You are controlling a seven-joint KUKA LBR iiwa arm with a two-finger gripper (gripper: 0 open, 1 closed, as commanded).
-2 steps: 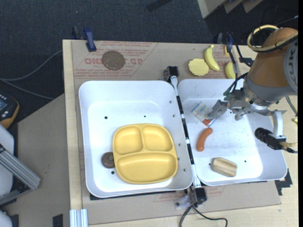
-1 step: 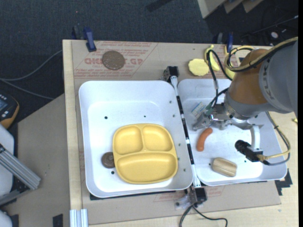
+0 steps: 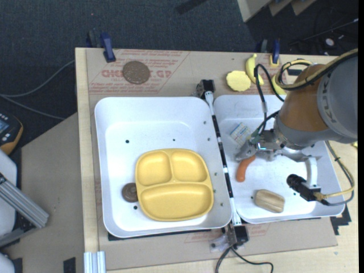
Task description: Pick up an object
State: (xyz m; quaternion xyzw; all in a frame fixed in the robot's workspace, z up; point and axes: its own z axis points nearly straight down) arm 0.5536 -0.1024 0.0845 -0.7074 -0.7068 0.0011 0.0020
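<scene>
Claw (image 3: 250,151) of mine hangs low in the right bin (image 3: 318,209), right at the top end of the orange carrot (image 3: 243,169); whether it grips, I cannot tell. Nearby lies a tan block (image 3: 268,200).

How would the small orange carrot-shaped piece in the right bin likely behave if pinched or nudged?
The orange piece is narrow and rounded, so it may roll or slip sideways. It looks like light plastic, probably stiff. It lies near the right bin wall, which could crowd a grasp.
</scene>
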